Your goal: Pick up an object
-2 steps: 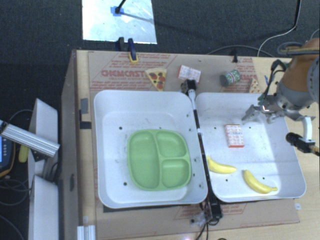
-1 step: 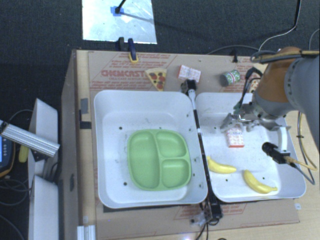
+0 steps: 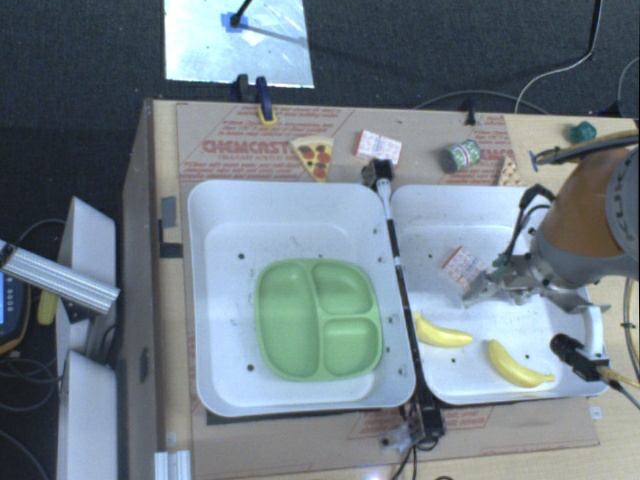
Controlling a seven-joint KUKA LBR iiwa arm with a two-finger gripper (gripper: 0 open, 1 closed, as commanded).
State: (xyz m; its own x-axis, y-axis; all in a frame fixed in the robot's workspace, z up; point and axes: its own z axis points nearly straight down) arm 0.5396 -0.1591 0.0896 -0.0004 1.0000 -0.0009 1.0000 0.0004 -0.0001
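Observation:
In the right bin [image 3: 440, 203] lie two yellow bananas, one [image 3: 441, 333] near the bin's left wall and another [image 3: 517, 366] toward the front right. A small red-and-white packet [image 3: 460, 261] rests in the middle of that bin. My gripper [image 3: 482, 288] hangs low over the bin floor, just right of and below the packet and above the two bananas. Nothing can be seen held in it. The grey arm with its orange band [image 3: 590, 213] comes in from the right.
The left bin [image 3: 215, 268] holds a green divided plate [image 3: 318, 318]. On the cardboard behind the bins lie a toy pizza slice [image 3: 313, 155], a small card [image 3: 378, 146] and a can [image 3: 462, 154]. A black divider bar [image 3: 395, 258] runs between the bins.

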